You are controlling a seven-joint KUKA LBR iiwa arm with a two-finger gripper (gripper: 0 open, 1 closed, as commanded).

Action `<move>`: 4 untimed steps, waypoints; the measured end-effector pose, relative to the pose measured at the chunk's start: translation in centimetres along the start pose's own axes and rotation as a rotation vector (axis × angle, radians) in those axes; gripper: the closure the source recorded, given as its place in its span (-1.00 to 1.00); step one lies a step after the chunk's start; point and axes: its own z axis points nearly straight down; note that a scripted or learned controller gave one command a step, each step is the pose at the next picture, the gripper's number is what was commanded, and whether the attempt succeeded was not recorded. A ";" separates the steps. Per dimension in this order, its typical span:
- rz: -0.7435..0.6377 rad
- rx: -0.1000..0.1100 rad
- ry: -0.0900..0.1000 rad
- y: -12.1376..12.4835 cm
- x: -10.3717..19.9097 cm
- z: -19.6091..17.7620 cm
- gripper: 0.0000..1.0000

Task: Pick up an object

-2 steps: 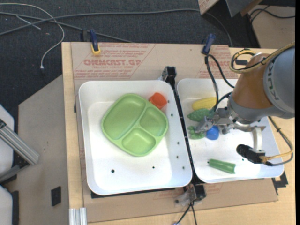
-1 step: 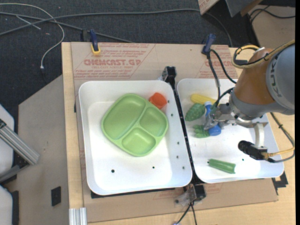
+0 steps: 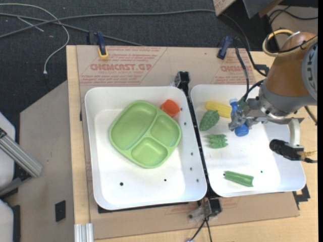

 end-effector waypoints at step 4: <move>-0.005 0.011 0.004 1.7 11.7 -6.7 1.00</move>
